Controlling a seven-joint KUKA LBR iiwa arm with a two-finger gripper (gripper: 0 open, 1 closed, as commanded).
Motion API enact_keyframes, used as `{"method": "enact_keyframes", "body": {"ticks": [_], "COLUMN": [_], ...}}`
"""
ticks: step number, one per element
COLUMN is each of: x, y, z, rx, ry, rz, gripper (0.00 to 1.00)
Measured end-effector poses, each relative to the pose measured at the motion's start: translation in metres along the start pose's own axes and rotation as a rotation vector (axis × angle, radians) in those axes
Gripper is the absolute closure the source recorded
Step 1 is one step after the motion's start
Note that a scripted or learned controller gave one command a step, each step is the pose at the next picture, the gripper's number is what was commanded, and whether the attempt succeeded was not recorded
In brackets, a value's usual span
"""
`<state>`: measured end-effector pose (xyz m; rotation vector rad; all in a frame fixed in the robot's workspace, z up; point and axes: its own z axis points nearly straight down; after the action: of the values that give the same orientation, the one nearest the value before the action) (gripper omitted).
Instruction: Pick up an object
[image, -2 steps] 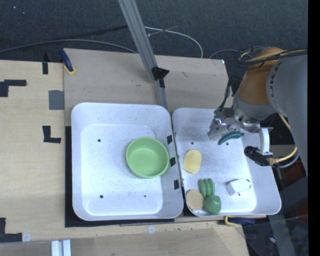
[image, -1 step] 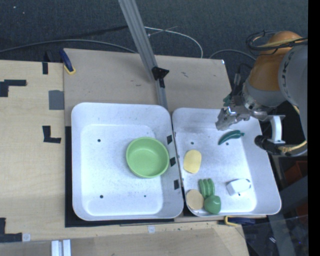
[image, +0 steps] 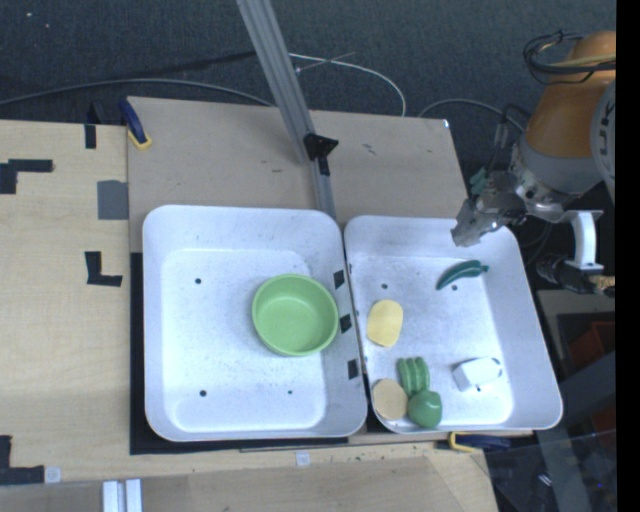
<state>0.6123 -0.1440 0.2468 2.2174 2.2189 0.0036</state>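
Lowest in the frame, along the bottom edge of the right bin (image: 535, 395), sits a cluster: a tan round piece (image: 389, 400) at the lower left corner of that bin, touching a green ball-like piece (image: 425, 409) just to its right. A green ribbed piece (image: 412, 373) stands directly above those two, touching or nearly touching them. A small white object (image: 476, 374) lies to the right of the cluster, apart from it, in the lower right part of the bin.

Above the cluster, near the bin's left wall, a pale yellow lump (image: 385, 323) lies alone. Higher again and to the right, a dark green curved piece (image: 461, 272), long and thin, lies on the bin floor in the upper right part.

Left bin (image: 170, 300): one light green bowl (image: 294, 315), upright, opening upward, right of the bin's centre and close to the wall shared with the right bin.

Gripper (image: 470, 232) sits at the upper right corner of the right bin, over its rim, above and slightly right of the dark green curved piece and apart from it. Finger spacing cannot be read at this angle; nothing is seen between them. The grey arm with its orange part (image: 565, 110) enters from the upper right of the frame.

Farther up: the tan bench top (image: 220, 150), a slanted grey metal bar (image: 285, 85) running from the top edge down to the gap between the bins, and a blue and yellow clamp (image: 135, 124) at upper left.
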Motion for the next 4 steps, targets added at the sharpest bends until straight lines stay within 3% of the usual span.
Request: {"method": "enact_keyframes", "body": {"ticks": [4], "x": [0.185], "y": [-0.043], "z": [0.016], "rx": [0.009], "ry": [0.002], "rz": [-0.005], "gripper": [1.0]}}
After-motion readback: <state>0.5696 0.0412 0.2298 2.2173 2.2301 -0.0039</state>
